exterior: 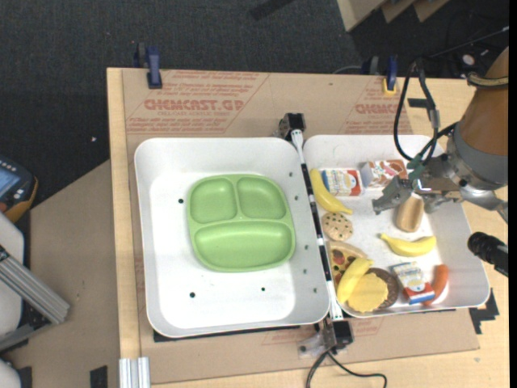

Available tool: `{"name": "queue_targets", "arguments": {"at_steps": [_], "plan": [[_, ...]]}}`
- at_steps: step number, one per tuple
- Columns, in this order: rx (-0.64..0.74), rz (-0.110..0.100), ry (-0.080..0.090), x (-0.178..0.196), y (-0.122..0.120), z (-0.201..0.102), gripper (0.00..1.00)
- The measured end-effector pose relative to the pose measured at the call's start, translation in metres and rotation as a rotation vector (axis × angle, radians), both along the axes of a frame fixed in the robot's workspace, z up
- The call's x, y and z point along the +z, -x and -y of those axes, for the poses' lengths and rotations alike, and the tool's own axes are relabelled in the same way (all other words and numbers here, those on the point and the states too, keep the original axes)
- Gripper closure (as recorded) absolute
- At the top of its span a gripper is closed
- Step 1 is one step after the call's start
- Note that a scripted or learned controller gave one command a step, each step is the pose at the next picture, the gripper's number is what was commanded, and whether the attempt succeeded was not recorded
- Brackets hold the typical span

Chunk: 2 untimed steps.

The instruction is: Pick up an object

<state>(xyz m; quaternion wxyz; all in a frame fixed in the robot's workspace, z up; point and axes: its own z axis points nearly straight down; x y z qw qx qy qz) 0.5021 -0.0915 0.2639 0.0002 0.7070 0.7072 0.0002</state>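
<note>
Clutter fills the right bin [477,293], and everything here is placed from it. The gripper [393,198] hangs over its upper middle, dark fingers spread apart with nothing between them. A tan bread roll [409,212] lies just beside the fingertips, on their right. Below the roll rests a small banana [408,245]. Along the bin's left wall sit another banana [329,200], a cookie [338,226] and a pizza slice [346,258]. A milk carton [345,181] lies near the top. The left bin [161,297] holds a green divided plate [240,222].
</note>
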Motion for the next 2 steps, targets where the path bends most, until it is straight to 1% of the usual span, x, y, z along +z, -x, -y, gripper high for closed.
{"name": "queue_targets", "arguments": {"at_steps": [1, 2], "plan": [[-0.007, -0.012, 0.001, -0.139, -0.021, 0.077, 0.0], [-0.004, -0.007, -0.002, -0.182, -0.001, 0.1, 0.0]]}}
